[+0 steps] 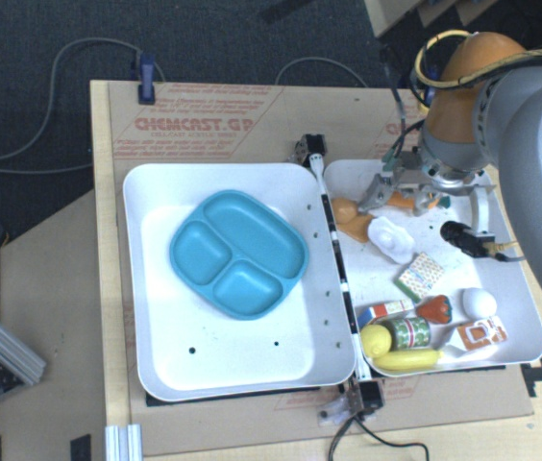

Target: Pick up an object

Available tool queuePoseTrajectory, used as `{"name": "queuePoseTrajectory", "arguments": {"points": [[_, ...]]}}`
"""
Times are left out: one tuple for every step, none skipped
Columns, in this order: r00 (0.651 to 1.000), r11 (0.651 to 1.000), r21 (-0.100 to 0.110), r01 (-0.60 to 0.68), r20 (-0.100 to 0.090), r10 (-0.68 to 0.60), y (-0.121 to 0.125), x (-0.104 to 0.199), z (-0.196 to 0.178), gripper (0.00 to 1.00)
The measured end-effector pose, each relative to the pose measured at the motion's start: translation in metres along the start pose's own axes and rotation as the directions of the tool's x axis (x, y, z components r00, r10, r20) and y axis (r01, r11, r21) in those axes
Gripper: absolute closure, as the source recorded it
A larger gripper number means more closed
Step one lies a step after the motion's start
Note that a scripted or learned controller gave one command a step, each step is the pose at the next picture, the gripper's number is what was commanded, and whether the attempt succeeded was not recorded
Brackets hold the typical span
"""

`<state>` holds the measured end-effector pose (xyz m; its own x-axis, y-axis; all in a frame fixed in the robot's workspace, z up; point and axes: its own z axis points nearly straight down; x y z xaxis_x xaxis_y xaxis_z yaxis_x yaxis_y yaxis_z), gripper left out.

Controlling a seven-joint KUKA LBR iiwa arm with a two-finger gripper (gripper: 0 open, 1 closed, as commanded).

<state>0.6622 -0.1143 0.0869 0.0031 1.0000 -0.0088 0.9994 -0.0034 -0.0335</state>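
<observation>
Left bin [156, 344]: blue divided plate [238, 253]. Right bin [521, 339]: claw [407, 188] low at far end, over orange item [350, 215] and white bottle [390, 237]. Near end: banana [406, 359], green can [409, 333], white egg [479, 303], checked packet [420, 276].

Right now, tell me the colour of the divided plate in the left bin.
Light blue; the plate shows best in the camera view.

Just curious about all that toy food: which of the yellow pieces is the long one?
The banana, lying along the right bin's near edge. The lemon touching it is round.
</observation>
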Motion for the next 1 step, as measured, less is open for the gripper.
{"name": "queuePoseTrajectory", "arguments": {"points": [[1.000, 1.000, -0.008, -0.004, -0.002, 0.004, -0.0011, -0.0007, -0.0086, 1.00]]}}
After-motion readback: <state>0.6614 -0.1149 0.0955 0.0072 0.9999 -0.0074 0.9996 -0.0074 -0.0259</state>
